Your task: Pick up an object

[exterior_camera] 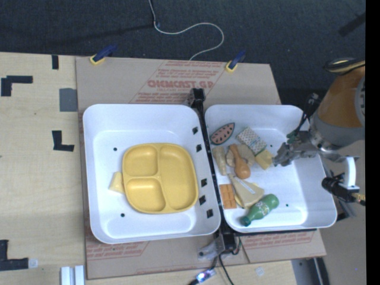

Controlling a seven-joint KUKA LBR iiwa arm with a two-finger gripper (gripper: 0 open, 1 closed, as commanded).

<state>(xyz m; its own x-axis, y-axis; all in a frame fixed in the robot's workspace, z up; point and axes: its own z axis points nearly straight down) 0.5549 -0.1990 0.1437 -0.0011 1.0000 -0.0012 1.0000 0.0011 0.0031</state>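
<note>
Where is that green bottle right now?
The green bottle lies on its side near the front of the right bin, just right of the orange cracker.

Jaws (284, 157) low inside the right bin (297, 114), at its right half; just left of them a small yellow block (263, 159); farther left a brown piece (240, 162); below-left a green bottle (259, 209); well left, a yellow divided tray (160, 177) in the left bin (95, 159).
</note>
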